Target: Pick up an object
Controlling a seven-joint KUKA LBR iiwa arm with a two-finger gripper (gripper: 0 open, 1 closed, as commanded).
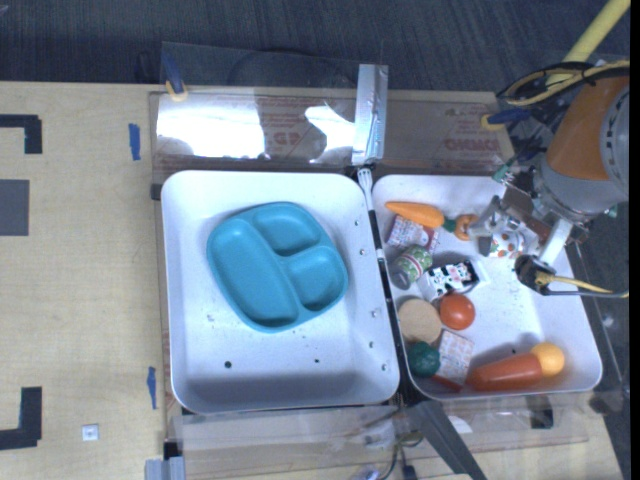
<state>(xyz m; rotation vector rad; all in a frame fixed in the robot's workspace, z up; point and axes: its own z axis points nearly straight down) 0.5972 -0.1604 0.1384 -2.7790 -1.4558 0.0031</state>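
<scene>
Two white bins lay side by side; the left bin (200, 368) held a blue divided plate (277, 264). My gripper (510, 236) hung over the right bin (570, 308), near its far right edge. I cannot tell how my fingers stood. Toys crowded that bin: an orange carrot (415, 213) by its far wall, a red ball (457, 312) mid-bin, a long red-orange vegetable (515, 368) along its near wall. No label there was readable.

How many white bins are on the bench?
2: the left bin holds a blue divided tray; the right bin holds the small toys, with the gripper above it.
</scene>
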